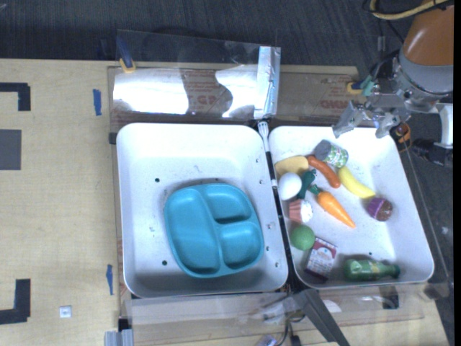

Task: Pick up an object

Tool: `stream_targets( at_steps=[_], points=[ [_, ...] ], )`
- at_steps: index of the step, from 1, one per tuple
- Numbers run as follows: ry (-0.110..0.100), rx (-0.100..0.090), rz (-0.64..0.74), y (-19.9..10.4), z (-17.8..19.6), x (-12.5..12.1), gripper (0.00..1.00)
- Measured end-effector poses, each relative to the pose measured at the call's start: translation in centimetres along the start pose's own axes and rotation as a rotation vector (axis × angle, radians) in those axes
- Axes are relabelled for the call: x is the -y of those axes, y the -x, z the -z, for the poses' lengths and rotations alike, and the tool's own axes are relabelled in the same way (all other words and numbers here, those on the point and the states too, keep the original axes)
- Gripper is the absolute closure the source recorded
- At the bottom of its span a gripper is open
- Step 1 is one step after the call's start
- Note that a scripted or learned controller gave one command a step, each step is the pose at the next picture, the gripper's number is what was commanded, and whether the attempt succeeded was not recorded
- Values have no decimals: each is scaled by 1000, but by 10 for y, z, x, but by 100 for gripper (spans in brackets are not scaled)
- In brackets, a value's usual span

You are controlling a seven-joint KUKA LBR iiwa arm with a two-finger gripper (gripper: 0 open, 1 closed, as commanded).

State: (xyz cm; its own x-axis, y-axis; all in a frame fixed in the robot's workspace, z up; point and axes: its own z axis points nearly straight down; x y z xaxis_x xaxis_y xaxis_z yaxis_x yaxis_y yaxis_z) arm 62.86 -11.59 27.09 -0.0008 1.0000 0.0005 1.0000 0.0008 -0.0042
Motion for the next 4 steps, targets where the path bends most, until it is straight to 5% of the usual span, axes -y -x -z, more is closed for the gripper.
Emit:
stream_targets(
  at_steps=[1,2,3,4],
  points=[
    [-6,-1,63,13,-124,54,0],
    [7,1,298,19,-185,59,0],
    [12,2,296,20,-175,57,100],
    [6,2,353,22,-145,33,100]
  ],
)
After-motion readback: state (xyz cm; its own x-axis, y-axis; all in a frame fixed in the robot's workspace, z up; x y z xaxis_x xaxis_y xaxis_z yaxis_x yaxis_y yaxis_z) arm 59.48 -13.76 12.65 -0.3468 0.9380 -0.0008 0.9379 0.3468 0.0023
